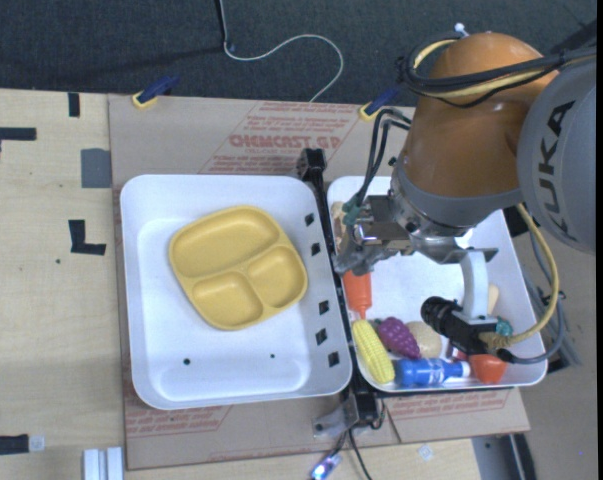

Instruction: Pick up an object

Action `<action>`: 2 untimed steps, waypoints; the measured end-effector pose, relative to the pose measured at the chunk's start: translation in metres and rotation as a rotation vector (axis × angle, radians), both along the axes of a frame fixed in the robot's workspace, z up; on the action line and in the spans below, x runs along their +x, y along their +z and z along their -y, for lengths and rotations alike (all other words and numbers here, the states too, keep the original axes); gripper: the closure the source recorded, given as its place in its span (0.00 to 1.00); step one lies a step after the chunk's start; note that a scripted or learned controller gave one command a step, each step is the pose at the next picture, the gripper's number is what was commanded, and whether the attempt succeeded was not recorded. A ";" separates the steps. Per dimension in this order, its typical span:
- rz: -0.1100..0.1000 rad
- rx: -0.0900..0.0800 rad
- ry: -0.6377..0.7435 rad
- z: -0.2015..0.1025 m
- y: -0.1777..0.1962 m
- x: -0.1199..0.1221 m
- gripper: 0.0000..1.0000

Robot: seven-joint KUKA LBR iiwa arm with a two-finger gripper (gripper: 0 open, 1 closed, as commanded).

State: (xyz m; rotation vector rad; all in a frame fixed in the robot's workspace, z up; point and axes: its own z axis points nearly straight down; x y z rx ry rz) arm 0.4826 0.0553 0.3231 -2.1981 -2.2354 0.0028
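The gripper (358, 264), its opening impossible to tell, hangs touching the orange carrot's (358, 293) top in the right bin (516, 258).

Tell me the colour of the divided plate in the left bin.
Yellow; the plate shows plainly in the camera view.

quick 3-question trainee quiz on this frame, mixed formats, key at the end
1. True or false: the yellow divided plate lies in the left bin.
2. Which toy lies beside the yellow corn? A) purple grapes B) a green pepper C) a red apple
3. Fill in: the gripper sits right above the orange ____ in the right bin.

Key: 1 true; 2 A; 3 carrot.
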 end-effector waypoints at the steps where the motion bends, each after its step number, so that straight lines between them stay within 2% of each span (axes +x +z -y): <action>1: 0.007 -0.002 -0.009 -0.041 0.040 0.001 1.00; 2: -0.007 -0.007 -0.023 0.019 -0.078 -0.001 1.00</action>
